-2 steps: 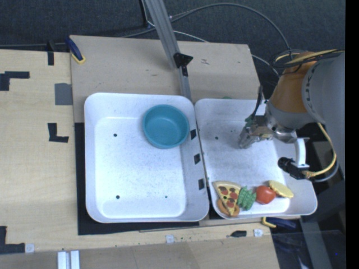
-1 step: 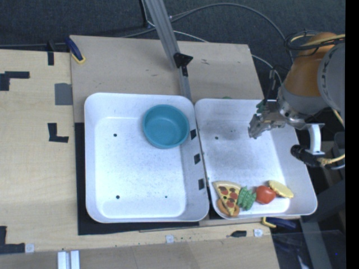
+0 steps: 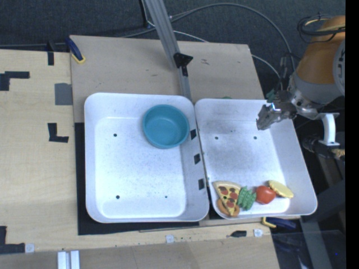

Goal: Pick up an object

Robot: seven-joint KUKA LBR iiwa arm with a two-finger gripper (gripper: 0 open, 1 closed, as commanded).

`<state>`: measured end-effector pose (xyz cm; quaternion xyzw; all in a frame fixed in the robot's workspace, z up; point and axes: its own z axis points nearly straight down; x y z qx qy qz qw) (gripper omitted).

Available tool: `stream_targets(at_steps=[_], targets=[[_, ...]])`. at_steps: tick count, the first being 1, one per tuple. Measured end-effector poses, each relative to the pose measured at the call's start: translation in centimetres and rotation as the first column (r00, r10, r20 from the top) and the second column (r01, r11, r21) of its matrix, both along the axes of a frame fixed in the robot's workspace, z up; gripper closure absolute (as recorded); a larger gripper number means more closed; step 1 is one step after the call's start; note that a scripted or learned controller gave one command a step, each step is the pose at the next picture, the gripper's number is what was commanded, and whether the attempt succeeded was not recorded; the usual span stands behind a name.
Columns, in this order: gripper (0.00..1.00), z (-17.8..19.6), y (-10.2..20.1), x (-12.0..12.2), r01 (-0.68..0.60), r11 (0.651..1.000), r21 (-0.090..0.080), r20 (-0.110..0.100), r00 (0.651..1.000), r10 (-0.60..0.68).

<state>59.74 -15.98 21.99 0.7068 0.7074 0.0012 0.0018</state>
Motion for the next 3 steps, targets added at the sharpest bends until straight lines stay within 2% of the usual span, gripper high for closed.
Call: stream_targets(at_steps=[1,2,3], targets=[[1.00,-1.8,0.0,0.0,0.000,1.000,0.001,-0.006,1.000,0.000],[1.00,-0.4,5.5,-1.1,-0.003,1.000,0.002,-0.003,1.000,0.003],[1.00,-1.1,10.4,-1.8,-0.003,1.000,0.002,-0.005,1.000,0.003]])
